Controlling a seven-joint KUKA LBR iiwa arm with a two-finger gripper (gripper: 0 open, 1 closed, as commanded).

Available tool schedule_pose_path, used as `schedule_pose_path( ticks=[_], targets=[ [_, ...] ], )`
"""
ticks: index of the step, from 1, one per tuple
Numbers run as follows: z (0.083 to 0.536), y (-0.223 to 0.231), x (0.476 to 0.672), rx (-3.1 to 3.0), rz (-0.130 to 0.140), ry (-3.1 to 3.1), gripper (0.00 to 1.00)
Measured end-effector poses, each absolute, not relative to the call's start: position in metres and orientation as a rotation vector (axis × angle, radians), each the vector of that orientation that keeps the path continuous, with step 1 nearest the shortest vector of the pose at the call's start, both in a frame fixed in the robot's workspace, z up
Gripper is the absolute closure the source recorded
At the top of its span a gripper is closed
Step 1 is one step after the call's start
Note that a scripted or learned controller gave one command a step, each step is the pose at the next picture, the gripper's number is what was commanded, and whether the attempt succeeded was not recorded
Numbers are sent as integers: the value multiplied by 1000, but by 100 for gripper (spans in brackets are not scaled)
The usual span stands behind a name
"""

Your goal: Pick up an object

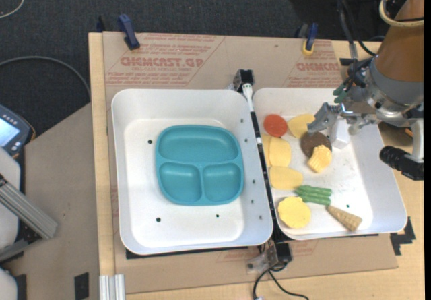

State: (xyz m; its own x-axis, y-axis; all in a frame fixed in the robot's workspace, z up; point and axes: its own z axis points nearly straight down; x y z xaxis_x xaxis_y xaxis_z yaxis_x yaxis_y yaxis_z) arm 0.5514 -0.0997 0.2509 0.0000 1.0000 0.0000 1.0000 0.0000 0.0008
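My gripper (330, 127) hangs over the upper middle of the right bin (377, 191), just above and right of a brown round piece (312, 141) and a corn cob (320, 158). Its fingers stand apart with nothing between them. Close by to the left lie a red tomato (275, 125) and a pale yellow piece (300, 124). Further down the bin are two yellow pieces (279, 152) (286, 177), a green bean pod (314, 193), a yellow round slice (294, 212) and an ice cream cone (345, 218).
The left bin (135, 157) holds a teal divided plate (199, 162). A black bar (256, 137) runs along the seam between the bins. Blue clamps (128, 30) (310, 39) grip the board's far edge. Bare floor shows at the right bin's right side.
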Motion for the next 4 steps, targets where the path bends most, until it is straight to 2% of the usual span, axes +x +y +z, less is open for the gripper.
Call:
schedule_pose_path(
  ticks=[1, 2, 3, 4],
  targets=[
    [126, -100, 520, 2233, -13, 2228, 0],
    [144, -101, 525, 2223, 3, 2217, 100],
    [365, -31, 515, 2203, 25, 2220, 100],
    [481, 28, 484, 2204, 23, 2225, 100]
  ],
)
